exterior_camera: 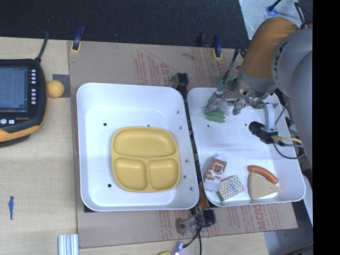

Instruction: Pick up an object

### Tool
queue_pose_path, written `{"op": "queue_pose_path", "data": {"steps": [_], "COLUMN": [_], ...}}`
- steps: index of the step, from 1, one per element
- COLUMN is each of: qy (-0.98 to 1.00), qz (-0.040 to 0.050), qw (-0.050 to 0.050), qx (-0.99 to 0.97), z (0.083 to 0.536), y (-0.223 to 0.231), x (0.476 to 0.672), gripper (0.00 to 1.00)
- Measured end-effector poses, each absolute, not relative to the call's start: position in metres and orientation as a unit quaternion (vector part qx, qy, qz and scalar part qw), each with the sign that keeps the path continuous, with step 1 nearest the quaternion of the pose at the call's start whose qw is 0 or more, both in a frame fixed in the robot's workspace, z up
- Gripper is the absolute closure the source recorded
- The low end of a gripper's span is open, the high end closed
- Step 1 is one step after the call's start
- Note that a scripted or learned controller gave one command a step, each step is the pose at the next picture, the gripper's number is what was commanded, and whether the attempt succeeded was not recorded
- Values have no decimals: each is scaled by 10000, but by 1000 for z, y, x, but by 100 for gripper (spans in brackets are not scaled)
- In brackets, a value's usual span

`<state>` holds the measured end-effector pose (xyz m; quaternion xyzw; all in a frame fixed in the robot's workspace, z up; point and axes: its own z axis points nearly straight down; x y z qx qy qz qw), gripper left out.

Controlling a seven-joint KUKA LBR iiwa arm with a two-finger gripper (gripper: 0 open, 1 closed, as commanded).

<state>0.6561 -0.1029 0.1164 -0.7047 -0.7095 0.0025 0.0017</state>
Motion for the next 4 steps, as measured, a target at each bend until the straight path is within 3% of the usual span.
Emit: {"op": "queue_pose_path", "data": {"steps": [1, 2, 3, 4], "qy": [-7098, -7098, -7089, -7095], "qz": [27, 28, 21, 19], "qw": [21, 22, 14, 4], "qx": [-7044, -7044, -7053, -7047], "z": [127, 127, 104, 116], "y": [-104, -104, -95, -96], "x": [656, 656, 656, 657], "gripper": [100, 0, 0, 100]}}
